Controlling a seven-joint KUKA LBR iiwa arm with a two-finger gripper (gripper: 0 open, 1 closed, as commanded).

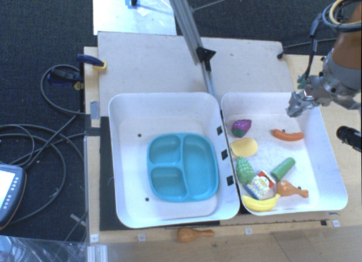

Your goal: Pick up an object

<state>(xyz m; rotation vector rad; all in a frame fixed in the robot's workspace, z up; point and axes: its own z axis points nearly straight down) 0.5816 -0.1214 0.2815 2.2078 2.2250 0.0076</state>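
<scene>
- Claw (298,106) hangs over far edge of right bin (334,164), carrying nothing; finger spread: cannot tell
- Nearest candidate: orange sausage (288,136), lying apart from the clustered toys, so easiest approach

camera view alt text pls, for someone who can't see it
A grey robot arm's gripper hovers over the far right corner of the right bin, which holds toy foods: grapes, a hot dog, a banana and others. The left bin holds a blue divided plate.
</scene>
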